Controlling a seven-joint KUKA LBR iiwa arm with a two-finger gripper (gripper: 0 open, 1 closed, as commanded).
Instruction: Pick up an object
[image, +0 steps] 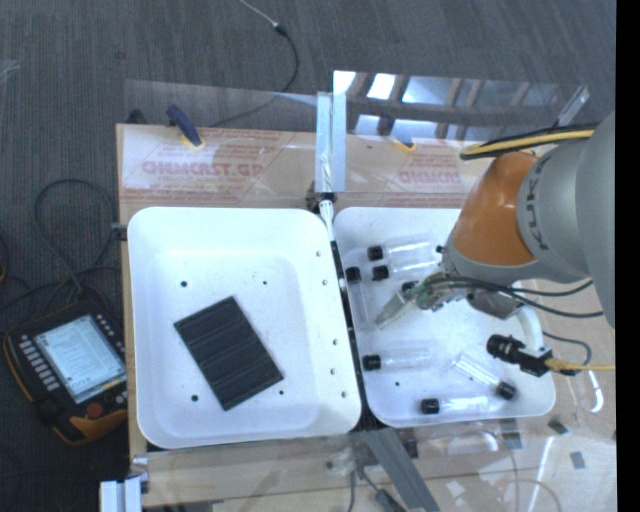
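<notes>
Grey KUKA arm (560, 215) with orange band above the wrist reaches in from the right and sits over the right shallow white bin (540, 400). Two-finger gripper (392, 308) is low in that bin's upper middle, slanted down toward the left, tip close to the bin floor; it is too small and blurred to tell if it is apart or together, and nothing is clearly seen between it. Several clear plastic tubes with black caps lie scattered in the right bin: two near the top left (378, 262), one clear tube by the top edge (412, 246), one at lower left (398, 358), one along the bottom (455, 404), one at lower right (482, 373). The tubes near the top left lie just beside the gripper, contact unclear. Left shallow white bin (170, 400) holds a flat dark ribbed rectangular panel (228, 352), lying tilted. Black-and-orange handheld control pendant (62, 372) sits on the floor left of the bench.
</notes>
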